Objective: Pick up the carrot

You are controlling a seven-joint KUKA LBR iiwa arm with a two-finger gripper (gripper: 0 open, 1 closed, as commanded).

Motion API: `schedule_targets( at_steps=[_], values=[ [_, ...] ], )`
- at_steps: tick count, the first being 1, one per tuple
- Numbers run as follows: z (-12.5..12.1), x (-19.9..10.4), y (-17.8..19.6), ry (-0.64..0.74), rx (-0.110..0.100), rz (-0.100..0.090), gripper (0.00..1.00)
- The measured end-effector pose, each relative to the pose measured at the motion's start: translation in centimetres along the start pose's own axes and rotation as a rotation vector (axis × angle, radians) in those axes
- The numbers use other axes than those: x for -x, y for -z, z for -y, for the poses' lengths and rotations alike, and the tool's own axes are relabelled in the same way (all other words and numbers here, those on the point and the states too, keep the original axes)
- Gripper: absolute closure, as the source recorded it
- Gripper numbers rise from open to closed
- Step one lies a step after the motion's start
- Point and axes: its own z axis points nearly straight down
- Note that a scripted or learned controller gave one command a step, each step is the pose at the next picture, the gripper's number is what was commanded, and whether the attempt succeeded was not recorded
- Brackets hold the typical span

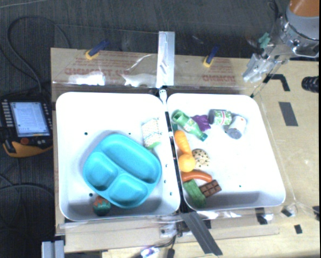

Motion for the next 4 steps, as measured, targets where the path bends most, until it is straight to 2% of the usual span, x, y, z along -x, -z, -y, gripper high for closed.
schedule_targets(
  at_steps=[1, 2, 3, 4],
  values=[
    [-2.1, -9.2, 6.4, 0.168, 0.024, -0.015, 1.00],
    [-3.2, -16.5, 8.3, 0.440, 0.027, -0.012, 1.00],
    [-4.5, -20.1, 7.4, 0.768, 0.028, -0.007, 1.00],
    [-3.8, -29.5, -7.9, 0.943, 0.029, -0.008, 1.00]
  ],
)
